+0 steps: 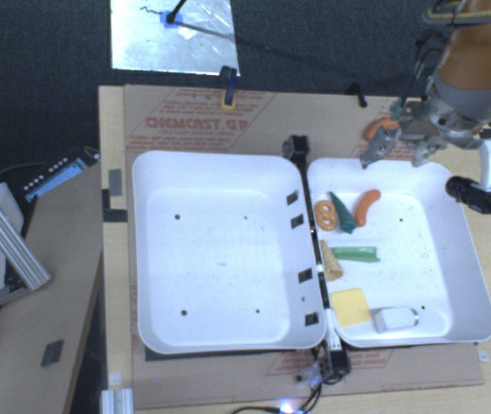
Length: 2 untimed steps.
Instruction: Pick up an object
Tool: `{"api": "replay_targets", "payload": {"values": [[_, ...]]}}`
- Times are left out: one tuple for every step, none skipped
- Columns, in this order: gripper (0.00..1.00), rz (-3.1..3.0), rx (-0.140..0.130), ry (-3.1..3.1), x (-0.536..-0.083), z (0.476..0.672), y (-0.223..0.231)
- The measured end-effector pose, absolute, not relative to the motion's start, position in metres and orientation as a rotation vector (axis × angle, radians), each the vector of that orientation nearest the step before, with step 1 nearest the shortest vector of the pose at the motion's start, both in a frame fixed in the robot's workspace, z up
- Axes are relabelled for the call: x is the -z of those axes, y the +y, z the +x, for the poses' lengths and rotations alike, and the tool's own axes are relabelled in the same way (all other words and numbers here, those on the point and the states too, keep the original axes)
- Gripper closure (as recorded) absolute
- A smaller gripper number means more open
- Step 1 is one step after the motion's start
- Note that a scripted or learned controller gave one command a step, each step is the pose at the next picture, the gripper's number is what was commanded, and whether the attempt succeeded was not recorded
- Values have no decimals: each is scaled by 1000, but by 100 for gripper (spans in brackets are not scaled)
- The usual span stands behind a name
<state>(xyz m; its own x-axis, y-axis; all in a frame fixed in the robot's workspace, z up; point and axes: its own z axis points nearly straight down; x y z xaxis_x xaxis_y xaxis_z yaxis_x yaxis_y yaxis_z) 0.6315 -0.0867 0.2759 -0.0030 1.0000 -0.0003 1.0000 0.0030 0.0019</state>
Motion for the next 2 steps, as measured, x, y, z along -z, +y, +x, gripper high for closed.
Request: {"api": "replay_targets", "payload": {"values": [[0, 2228, 9, 2220, -190, 608, -141], [0, 2216, 2, 2234, -96, 635, -87]]}}
